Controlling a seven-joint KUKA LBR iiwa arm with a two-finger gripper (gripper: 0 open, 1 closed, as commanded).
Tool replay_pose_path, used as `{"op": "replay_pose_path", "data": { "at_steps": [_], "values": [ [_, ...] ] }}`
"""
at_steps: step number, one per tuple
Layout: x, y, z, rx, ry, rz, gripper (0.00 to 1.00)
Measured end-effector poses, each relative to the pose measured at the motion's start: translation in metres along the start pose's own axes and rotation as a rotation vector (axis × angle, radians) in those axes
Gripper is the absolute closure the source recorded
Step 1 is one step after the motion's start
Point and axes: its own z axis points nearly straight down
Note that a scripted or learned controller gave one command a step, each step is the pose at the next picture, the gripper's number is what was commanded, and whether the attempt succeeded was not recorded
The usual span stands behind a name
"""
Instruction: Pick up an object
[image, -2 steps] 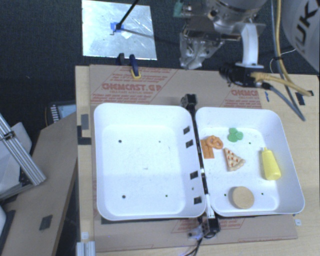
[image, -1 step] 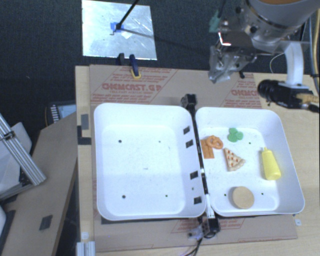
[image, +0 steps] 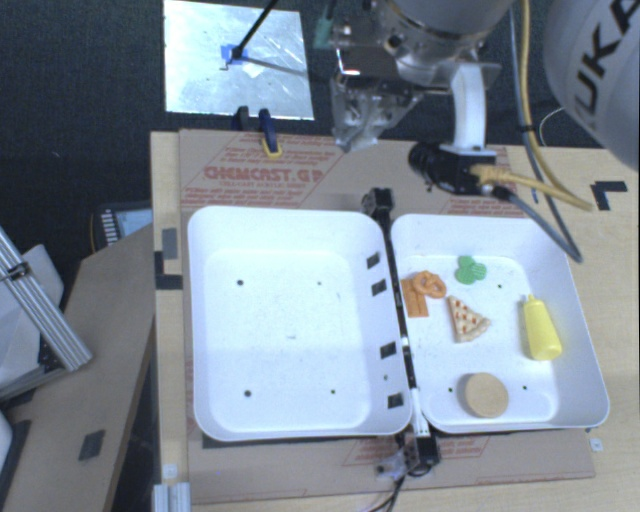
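Yellow bottle (image: 541, 328) in right bin (image: 575, 400), long axis near-far

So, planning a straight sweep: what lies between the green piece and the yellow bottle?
In the camera view, only bare bin floor separates the green piece from the yellow bottle.

Glossy white plastic bins (image: 290, 225) on a matt cardboard sheet (image: 260, 170).

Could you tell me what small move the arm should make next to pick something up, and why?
Probably bring the gripper forward and to the right until it is above the right bin. It now sits behind both bins, while the yellow bottle, round disc, pizza slice, pretzel and green piece all lie there.
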Motion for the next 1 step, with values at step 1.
{"op": "replay_pose_path", "data": {
  "at_steps": [1],
  "values": [
    [0.0440,0.0158,-0.0100,-0.002,0.000,0.002,1.00]
  ]
}}
